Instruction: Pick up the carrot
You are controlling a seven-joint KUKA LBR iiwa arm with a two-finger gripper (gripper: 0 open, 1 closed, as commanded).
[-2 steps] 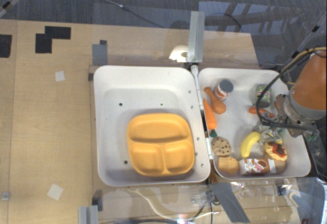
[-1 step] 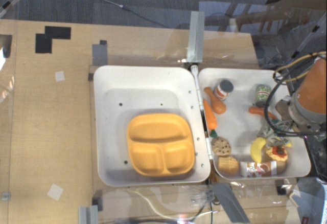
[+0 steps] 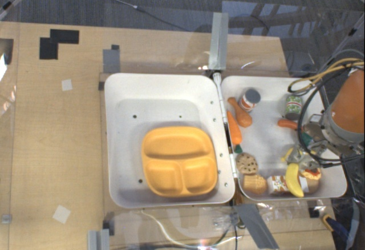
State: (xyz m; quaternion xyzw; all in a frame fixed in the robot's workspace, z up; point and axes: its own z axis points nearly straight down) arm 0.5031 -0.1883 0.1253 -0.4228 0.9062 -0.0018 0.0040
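The wooden table (image 3: 51, 129) carries two white bins. The left bin (image 3: 125, 100) holds a yellow divided plate (image 3: 179, 160). In the right bin (image 3: 265, 100) the carrot (image 3: 234, 127) lies along the left wall, just beside a sausage (image 3: 240, 112). Nearby stand a small jar (image 3: 249, 98) and a green-labelled can (image 3: 293, 105), its writing too small to read; a banana (image 3: 293, 180) lies at the front edge. The gripper (image 3: 308, 143) hangs over the bin's right side; its opening cannot be told.

Orange carrot (image 3: 234, 127) lies along right bin's left wall.
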